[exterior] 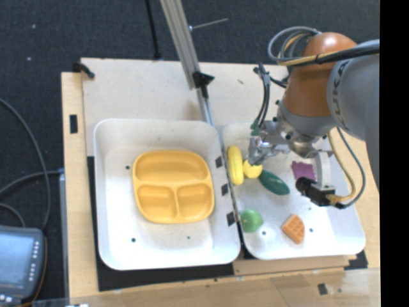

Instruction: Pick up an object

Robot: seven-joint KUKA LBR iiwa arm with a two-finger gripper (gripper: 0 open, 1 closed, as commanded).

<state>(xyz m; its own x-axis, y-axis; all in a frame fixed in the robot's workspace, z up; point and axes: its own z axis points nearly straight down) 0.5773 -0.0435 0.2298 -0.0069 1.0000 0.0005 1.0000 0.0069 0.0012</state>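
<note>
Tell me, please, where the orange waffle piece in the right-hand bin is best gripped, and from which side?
Probably from straight above, across the waffle piece's narrower width. It lies flat in the right bin, apart from the green ball and dark green piece, so both sides look free for fingers.

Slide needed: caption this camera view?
Gripper poised over a yellow banana in the right bin; yellow tray in the left.

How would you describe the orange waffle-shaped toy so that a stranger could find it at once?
Start at the right-hand white bin, the one the arm reaches over. Look to its near edge, right of the green ball. The waffle toy lies there, the only orange piece with a grid pattern.
</note>
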